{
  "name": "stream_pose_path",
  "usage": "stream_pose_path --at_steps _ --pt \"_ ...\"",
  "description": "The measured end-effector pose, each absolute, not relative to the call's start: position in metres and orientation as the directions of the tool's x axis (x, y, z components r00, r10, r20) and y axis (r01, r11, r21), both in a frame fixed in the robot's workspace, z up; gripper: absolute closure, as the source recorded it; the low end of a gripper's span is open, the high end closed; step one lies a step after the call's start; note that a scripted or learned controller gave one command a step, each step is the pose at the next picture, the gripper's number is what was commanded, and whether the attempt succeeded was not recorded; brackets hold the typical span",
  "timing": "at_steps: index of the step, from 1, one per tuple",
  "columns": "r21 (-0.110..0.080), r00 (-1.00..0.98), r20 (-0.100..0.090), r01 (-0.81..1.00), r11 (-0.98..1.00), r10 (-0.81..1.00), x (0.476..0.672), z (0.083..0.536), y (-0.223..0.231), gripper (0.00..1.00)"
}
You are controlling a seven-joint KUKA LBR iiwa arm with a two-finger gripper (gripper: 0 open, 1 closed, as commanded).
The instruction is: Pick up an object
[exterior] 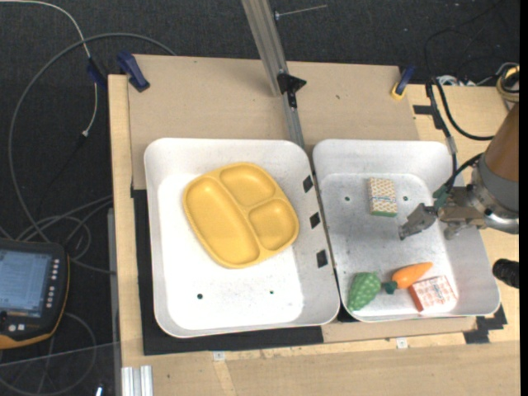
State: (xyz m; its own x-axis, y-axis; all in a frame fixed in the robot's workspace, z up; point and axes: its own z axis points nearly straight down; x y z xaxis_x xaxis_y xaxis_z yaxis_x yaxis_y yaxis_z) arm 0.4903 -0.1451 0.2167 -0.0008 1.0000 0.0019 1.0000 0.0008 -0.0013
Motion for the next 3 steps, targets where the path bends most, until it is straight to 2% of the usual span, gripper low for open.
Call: stream_pose_path --at_steps 1,3 --pt "-0.001 -0.001 0.001 1.000 0.001 1.000 0.490 0.217 -0.145 0.00" --pt "-0.006 0.000 0.003 1.000 0.000 1.000 0.496 0.121 -0.155 0.00"
